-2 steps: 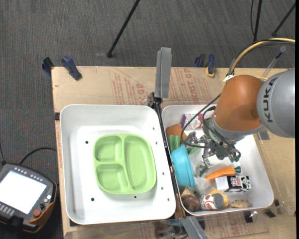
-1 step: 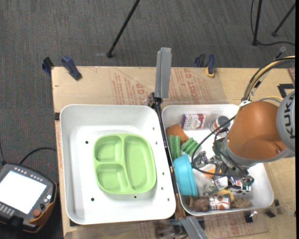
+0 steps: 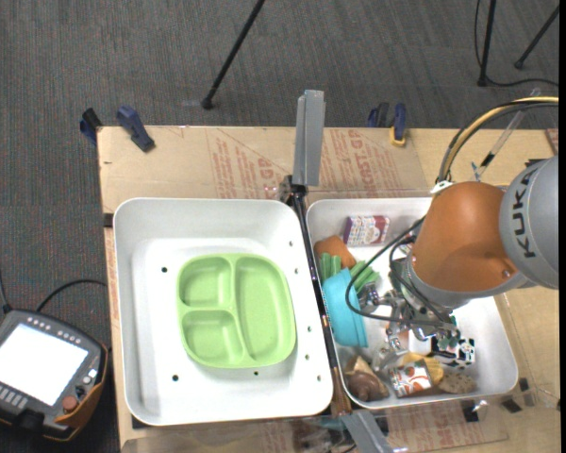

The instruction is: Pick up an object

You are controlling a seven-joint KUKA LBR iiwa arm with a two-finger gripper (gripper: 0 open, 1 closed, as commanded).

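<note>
End effector (image 3: 407,333), grip state unclear, hangs over right bin (image 3: 503,333) clutter, blue bowl (image 3: 340,311) just left

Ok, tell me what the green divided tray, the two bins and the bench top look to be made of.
Green divided tray: likely moulded plastic, matte, one even colour with rounded compartments.
Left bin and right bin: probably plastic too, smooth white with soft sheen and rounded corners.
Bench top: looks like brown cardboard, flat and printed with red lettering.
</note>
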